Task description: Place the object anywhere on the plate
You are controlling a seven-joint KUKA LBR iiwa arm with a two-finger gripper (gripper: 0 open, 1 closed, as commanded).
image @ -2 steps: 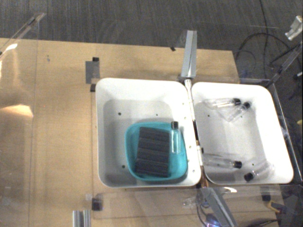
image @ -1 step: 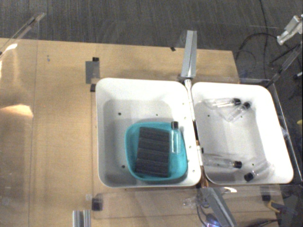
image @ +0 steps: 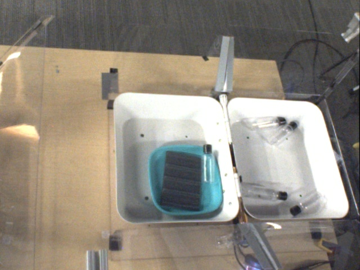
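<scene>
Two white bins: one teal plate bearing one ribbed block, four clear tubes; hand unseen.

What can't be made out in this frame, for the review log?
- Clear bottles in the right bin: transparent against white, so their outlines and exact count are uncertain.
- Clear bottle on the teal plate: its body blends into the plate beside the dark ridged block.
- Hardware at the bottom edge: cut off, unidentifiable.

Plate sat in left bin; ridged block lay on plate; clear tubes lay in right bin.
</scene>
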